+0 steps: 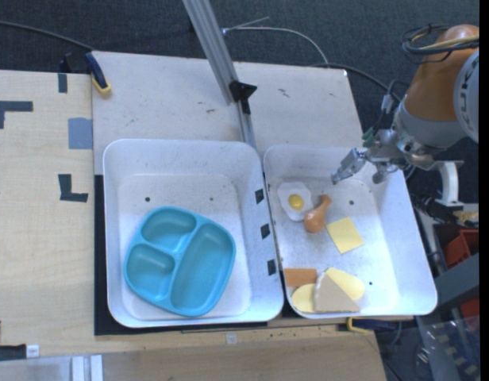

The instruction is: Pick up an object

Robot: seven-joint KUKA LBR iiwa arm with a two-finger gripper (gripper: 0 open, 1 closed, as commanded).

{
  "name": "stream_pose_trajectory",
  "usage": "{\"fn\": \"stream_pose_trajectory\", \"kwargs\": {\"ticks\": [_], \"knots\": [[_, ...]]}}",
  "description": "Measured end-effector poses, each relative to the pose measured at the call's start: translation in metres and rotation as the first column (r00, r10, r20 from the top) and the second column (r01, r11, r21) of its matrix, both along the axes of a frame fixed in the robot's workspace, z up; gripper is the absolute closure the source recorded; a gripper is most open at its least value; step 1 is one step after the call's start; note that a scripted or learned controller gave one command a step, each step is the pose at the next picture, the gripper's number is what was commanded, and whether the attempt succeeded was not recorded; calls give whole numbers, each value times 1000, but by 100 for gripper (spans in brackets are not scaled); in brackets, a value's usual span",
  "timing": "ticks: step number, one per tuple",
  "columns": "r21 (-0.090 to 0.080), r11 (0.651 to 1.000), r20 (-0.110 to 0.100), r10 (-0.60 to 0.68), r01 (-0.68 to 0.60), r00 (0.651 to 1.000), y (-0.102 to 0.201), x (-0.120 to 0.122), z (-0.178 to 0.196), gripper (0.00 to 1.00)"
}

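Tool [349,167] sits w/ fingers apart, holding nothing, over right bin [403,236] upper area, above your fried egg [294,200] and drumstick [317,214].

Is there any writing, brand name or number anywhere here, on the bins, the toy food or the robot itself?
None that can be read.
Blue divided plate: plain, no markings.
Fried egg, drumstick and yellow cheese slice: no labels.
White bins: small dark marks along the divider between them, too small to read.
Grey tape patches on the bench: shapes, not letters.
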State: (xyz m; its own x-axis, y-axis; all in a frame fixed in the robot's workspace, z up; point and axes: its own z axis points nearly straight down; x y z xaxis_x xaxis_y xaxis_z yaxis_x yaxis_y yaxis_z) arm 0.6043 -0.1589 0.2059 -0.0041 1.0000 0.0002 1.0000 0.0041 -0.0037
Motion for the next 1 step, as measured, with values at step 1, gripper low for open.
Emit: {"fn": "stream_pose_trajectory", "kwargs": {"ticks": [1], "knots": [[3,1000,-9,-4,4,1000,29,-57,-68,0]]}}
